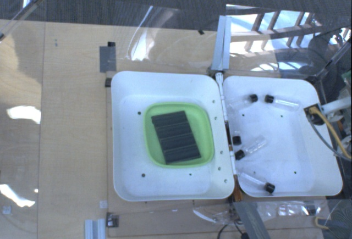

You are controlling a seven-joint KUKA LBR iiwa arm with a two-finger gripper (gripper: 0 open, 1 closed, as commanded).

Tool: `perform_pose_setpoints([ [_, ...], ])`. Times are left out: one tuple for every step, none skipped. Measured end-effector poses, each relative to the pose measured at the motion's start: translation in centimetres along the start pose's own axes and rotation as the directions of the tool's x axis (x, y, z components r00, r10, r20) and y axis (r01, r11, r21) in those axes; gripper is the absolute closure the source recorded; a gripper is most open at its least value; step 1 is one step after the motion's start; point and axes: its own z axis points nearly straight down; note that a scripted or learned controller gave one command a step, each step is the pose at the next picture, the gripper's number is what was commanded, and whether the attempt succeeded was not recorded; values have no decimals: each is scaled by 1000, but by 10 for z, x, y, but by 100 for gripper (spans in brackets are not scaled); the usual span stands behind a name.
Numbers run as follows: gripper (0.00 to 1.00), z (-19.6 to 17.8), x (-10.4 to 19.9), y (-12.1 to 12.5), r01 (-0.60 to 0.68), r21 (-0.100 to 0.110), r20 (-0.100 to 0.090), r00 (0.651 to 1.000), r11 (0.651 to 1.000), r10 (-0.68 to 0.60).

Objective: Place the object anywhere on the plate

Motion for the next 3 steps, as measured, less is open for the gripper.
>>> perform_pose_setpoints([
  [0, -147, 1, 1, 4, -8, -8, 1000, 1000, -4],
  [0, -112, 0, 0, 2, -3, -1, 1000, 1000, -2],
  [0, -78, 0, 0, 1, -1, -1, 1000, 1000, -1],
])
